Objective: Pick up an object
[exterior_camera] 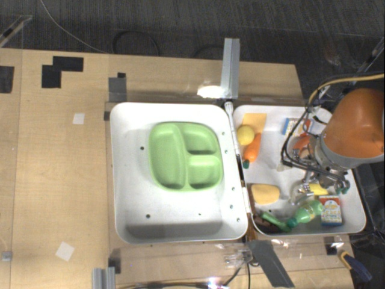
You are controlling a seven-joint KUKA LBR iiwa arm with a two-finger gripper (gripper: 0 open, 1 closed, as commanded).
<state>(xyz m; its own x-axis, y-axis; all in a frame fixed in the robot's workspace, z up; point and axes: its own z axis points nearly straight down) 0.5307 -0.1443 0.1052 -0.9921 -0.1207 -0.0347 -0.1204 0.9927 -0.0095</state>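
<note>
Wooden counter (54, 179) carries two bins; the right bin (360, 218) is crowded. The fingers (310, 188) hover above a green bottle (305, 213), their opening unclear; neighbours might block the grasp.

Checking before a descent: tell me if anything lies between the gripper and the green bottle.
No visible obstacle: the gripper hangs just above the green bottle in the right bin. A small carton lies close beside the bottle.

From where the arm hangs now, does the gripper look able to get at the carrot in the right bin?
Probably yes. The carrot lies uncovered beside the lemon, across the right bin from the gripper, with bare floor between them.
</note>
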